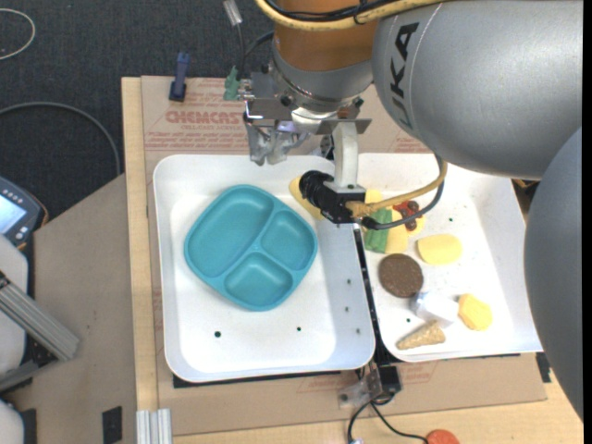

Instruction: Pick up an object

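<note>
My gripper (303,160) hangs under the orange wrist band, over the far edge where the two bins meet. A pale yellow object (300,191) lies just below it at the back right corner of the left bin (185,331), partly hidden by a black part of the tool. A blue divided plate (250,246) lies in the middle of the left bin. Food toys sit in the right bin (504,239): a green piece (376,238), a brown round cookie (401,274), a yellow lemon-like piece (438,249), a yellow wedge (475,312) and a cone (421,337).
The grey arm covers the top right of the view and the right bin's far side. A cable loops over the right bin's near-left objects. Both bins rest on a cardboard sheet (194,118). A blue clip (178,76) lies at its far left edge.
</note>
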Controlling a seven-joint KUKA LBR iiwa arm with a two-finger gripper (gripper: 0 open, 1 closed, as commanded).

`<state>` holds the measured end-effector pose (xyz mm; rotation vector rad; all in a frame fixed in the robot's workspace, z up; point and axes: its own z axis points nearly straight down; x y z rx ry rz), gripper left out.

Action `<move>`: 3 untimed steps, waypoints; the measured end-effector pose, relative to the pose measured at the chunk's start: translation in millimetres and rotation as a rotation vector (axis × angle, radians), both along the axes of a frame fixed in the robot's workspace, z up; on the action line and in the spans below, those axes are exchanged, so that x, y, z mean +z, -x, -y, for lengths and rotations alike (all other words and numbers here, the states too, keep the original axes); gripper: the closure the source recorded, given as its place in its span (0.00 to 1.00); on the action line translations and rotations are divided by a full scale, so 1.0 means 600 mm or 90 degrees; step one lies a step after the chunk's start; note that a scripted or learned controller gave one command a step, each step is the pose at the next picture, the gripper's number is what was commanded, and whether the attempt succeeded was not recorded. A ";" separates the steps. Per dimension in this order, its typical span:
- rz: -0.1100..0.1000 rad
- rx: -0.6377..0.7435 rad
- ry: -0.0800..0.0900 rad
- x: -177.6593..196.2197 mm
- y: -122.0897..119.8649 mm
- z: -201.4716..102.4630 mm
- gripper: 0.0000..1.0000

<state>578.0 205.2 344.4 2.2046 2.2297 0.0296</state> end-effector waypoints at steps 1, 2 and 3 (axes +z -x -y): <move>-0.015 -0.006 0.007 -0.081 -0.009 -0.034 1.00; -0.020 -0.007 0.008 -0.191 0.099 -0.032 1.00; 0.003 -0.006 0.001 0.222 -0.025 -0.032 1.00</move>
